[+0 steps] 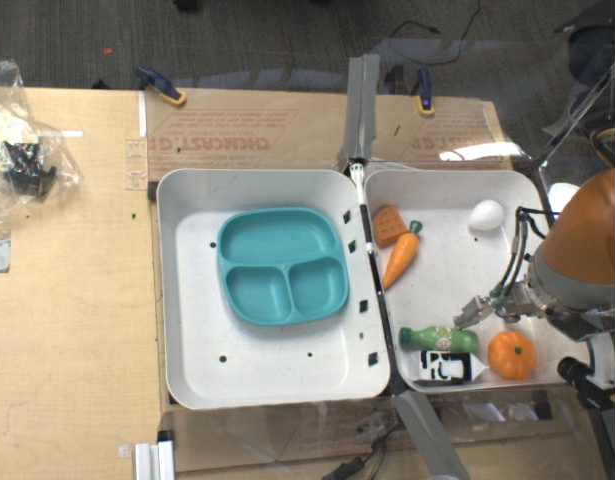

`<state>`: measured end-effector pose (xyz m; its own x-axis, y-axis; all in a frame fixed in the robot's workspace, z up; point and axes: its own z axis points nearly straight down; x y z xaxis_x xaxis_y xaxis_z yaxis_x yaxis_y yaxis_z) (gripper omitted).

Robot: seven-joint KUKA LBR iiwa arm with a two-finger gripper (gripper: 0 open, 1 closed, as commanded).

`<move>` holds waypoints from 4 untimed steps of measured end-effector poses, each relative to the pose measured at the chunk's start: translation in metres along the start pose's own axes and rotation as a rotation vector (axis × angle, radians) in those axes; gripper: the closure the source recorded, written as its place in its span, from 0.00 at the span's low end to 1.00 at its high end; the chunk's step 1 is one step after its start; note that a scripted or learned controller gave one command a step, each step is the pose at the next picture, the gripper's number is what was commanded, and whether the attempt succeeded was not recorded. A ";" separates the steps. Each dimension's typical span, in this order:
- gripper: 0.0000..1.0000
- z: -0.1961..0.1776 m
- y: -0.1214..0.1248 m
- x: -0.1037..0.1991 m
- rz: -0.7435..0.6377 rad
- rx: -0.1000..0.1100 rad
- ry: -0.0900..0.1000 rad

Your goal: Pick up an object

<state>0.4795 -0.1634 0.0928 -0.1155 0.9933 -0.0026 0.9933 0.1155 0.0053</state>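
- The gripper (pixel 474 313) is low inside the right bin (pixel 442 190), and its metal fingers (pixel 467 315) point to the left; I cannot tell if they are spread or pressed together, and nothing is seen between them.
- Just under the fingertips lies a green bottle (pixel 439 339) on its side, very near to them; contact is not clear.
- Touching the green bottle on its near side is a small black and white box (pixel 446 367), against the front wall of the right bin.
- To the right of the green bottle sits an orange pumpkin (pixel 512 355), just beside the gripper and below it.
- Farther back from the green bottle lies a toy carrot (pixel 401 254), tilted, close to the wall between both bins.
- A brown block (pixel 388 224) touches the upper end of the carrot.
- A white egg (pixel 485 215) rests toward the back right, well apart from the green bottle.
- The arm (pixel 585 250), with its orange band, comes in over the right edge of this bin.
- The left bin (pixel 187 298) holds a teal divided plate (pixel 283 265) with three compartments.
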 end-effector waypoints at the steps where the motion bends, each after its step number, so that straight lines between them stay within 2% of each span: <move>1: 0.00 -0.016 0.043 -0.039 0.131 0.006 0.002; 2: 0.00 0.001 -0.002 -0.002 0.019 0.004 0.001; 3: 0.00 0.003 0.067 -0.057 0.215 0.009 0.016; 4: 0.00 -0.018 -0.007 -0.040 0.209 0.007 0.002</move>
<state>0.4773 -0.2039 0.1104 0.0930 0.9957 -0.0004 0.9957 -0.0930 -0.0009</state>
